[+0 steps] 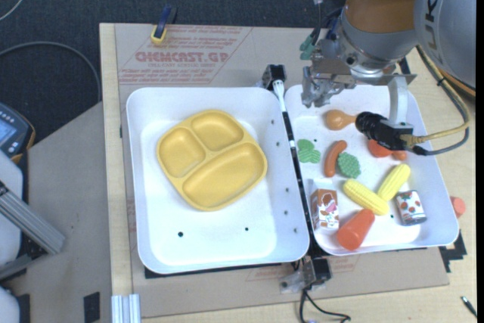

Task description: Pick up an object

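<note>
You see the gripper point(316, 91) hanging over the far left corner of the right bin point(432, 185), its fingers slightly apart with nothing between them. Just beside it lies an orange pear-shaped toy point(338, 119), and nearer you a red sausage point(334, 157), two green leaves point(308, 151), two corn cobs point(366, 196) (both yellow), a carrot point(355, 230) and two small cartons point(325, 209). The left bin point(151, 163) on the worktop point(121, 72) holds a yellow divided plate point(212, 159)

Robotics lab: industrial arm point(393, 4), cabled bench point(121, 163), toy food in white bins point(144, 163).
</note>
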You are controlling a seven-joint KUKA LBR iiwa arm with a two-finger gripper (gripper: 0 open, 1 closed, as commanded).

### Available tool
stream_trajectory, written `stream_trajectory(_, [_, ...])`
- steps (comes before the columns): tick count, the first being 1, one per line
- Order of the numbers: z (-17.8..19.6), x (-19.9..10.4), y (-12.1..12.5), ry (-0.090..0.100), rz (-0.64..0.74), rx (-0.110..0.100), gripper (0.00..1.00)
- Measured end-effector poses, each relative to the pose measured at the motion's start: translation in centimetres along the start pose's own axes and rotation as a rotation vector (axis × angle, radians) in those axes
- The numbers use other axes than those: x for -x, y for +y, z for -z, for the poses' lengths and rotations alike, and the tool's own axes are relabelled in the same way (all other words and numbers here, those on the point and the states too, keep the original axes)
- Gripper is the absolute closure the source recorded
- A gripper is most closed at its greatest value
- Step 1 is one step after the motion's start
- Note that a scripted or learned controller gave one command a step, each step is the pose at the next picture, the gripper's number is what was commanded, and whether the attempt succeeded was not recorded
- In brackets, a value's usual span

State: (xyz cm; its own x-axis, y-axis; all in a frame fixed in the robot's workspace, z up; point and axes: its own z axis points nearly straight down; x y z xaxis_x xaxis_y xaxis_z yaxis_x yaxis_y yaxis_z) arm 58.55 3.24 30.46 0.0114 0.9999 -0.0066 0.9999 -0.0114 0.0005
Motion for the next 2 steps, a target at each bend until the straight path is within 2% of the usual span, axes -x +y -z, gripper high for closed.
stream_trajectory(1, [-14.1,-6.9,-2.4,0.007,0.016,-0.017,1.0])
stream_trajectory(2, [-13.3,-14.6,-4.7,0.011,0.02,-0.006,1.0])
